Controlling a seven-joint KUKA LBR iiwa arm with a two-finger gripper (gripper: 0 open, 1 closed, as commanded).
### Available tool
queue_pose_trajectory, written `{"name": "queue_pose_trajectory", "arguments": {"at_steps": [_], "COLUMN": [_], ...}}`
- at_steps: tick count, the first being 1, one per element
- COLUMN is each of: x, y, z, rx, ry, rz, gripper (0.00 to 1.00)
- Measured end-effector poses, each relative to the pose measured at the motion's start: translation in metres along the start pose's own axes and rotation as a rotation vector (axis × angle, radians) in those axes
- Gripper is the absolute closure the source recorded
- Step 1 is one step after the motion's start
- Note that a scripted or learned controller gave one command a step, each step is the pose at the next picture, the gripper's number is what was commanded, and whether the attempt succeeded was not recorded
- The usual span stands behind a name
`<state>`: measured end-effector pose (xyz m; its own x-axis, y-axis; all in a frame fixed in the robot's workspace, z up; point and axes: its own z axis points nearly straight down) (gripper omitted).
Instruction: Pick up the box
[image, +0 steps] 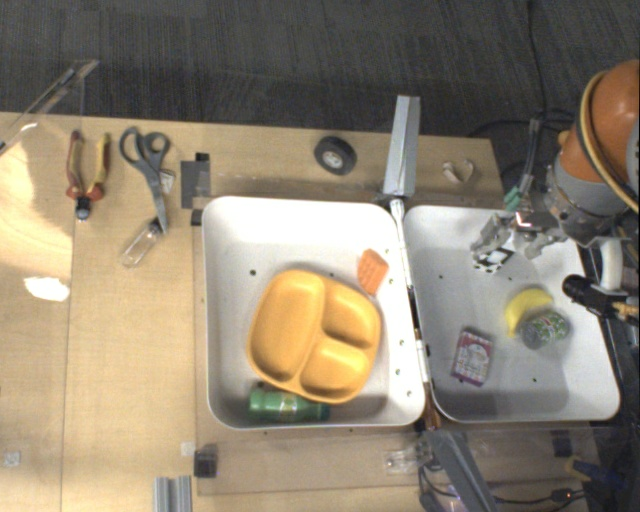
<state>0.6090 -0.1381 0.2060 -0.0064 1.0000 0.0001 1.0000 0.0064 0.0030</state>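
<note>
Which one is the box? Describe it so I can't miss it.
Look in the right bin. The box lies flat near its front left, small and pinkish-purple. Its neighbours, a yellow ball and a greenish round object, are both round.

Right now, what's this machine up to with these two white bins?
A robot arm reaches in from the right, its gripper hanging over the far part of the right bin. The small box it should pick up lies flat nearer the front, untouched, beside a yellow item. The left bin holds a yellow divided tray.
</note>
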Motion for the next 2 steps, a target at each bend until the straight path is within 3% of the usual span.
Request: {"name": "queue_pose_trajectory", "arguments": {"at_steps": [1, 2], "x": [0.007, 0.047], "y": [-0.065, -0.116], "z": [0.1, 0.115], "rx": [0.0, -0.017], "ry": [0.0, -0.006], "rz": [-0.002, -0.094], "gripper": [0.0, 0.0]}}
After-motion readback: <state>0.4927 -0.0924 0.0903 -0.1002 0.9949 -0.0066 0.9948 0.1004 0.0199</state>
